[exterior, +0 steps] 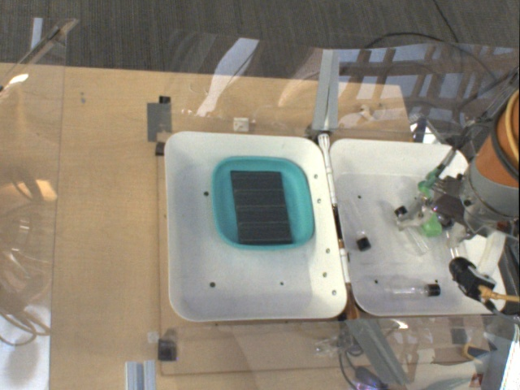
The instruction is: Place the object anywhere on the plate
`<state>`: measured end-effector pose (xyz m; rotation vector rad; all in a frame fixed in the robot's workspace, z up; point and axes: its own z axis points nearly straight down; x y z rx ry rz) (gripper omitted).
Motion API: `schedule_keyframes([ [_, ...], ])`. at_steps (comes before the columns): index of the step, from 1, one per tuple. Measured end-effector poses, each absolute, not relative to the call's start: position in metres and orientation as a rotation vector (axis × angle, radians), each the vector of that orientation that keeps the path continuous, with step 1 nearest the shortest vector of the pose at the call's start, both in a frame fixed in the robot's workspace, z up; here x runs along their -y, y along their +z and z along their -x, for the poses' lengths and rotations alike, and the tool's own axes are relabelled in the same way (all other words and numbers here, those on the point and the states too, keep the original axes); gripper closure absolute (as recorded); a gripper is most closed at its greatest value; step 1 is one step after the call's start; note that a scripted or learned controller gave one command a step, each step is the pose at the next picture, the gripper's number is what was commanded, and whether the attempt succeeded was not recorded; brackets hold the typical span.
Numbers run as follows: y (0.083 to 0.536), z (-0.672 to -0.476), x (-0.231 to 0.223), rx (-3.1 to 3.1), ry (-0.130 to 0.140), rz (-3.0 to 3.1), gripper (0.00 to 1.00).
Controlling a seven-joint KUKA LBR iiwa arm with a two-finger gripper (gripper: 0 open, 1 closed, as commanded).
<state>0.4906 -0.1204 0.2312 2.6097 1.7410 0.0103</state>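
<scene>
A teal plate (pixel 263 202) with a dark ridged rectangle (pixel 261 206) in its middle lies in the left white bin (pixel 195 275). My gripper (pixel 433 208) hangs low over the right part of the right bin (pixel 366 165), far from the plate. Green pieces (pixel 431 225) show right at the gripper, with another green spot (pixel 425 187) just above; whether they are held is unclear. A small black block (pixel 363 242) lies on the right bin's floor to the gripper's left. A clear tube with a black cap (pixel 414 288) rests near that bin's front edge.
A raised divider (pixel 331 218) separates the two bins. The arm's grey body with its orange band (pixel 494 165) enters from the right, and cables (pixel 467 276) trail by the right bin's front corner. Wooden bench surface (pixel 89 218) stretches to the left.
</scene>
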Motion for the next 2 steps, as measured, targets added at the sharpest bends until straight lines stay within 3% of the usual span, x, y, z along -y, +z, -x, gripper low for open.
schedule_keyframes([
  [1, 0.2413, -0.4928, 0.1193, -1.748, 0.014, -2.603, 1.0],
  [2, 0.2413, -0.4927, 0.1193, -1.747, 0.014, -2.604, 0.0],
])
